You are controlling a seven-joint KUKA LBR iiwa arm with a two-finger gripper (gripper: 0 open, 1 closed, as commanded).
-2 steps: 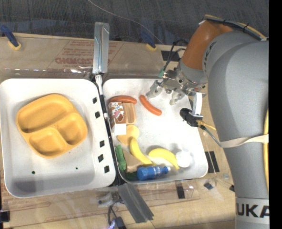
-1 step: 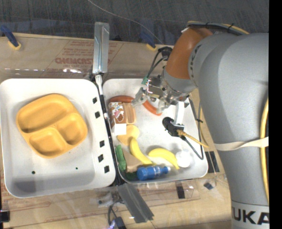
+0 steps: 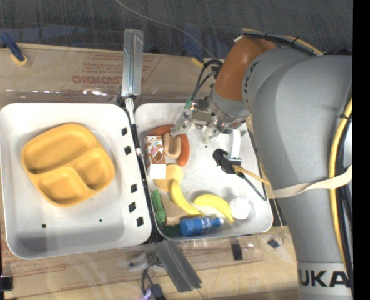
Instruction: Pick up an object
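so i am hanging over the right bin (image 3: 260, 220), at its far side, and i want to pick up one thing. my gripper (image 3: 204, 120) is above the far part of the bin, close to the hot dog (image 3: 175, 145), which lies just to its left and a bit nearer. that looks like the best thing to grab, i think.

to do it well, i should come straight down over the middle of the hot dog and put one finger on each long side. the little snack packet (image 3: 155, 150) sits right beside it on the left, so i must not catch that too. the bananas (image 3: 200, 204), the blue bottle (image 3: 200, 224) and the green thing (image 3: 158, 206) lie at the near side, well away, so they won't get in my way.

i cannot tell if my gripper is spread or pressed together, because the wrist and wires hide it. i see nothing held in it, and i cannot tell if it touches anything.

the yellow tray (image 3: 67, 163) sits in the left bin (image 3: 10, 233). i leave it alone.
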